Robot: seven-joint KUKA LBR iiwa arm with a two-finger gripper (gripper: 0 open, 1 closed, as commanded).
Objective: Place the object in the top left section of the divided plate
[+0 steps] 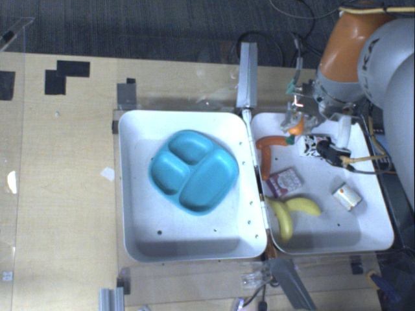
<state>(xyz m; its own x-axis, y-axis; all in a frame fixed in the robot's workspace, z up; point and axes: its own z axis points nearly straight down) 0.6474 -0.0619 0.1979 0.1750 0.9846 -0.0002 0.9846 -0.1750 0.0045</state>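
A blue divided plate (194,170) lies in the left bin (139,225), with nothing in its three sections. My gripper (295,118) hangs low over the back of the right bin (371,230). Right under its tip is a small orange piece (296,129). A curved red-orange sausage-like object (267,146) lies just left of that, along the bin's left wall. The gripper stands well to the right of the plate.
The right bin also holds a purple packet (284,181), a yellow banana (290,211), a small white and silver block (346,197) and a black-and-white patterned item (316,146). Cables (363,159) trail from the wrist. A metal divider (247,76) stands between the bins at the back.
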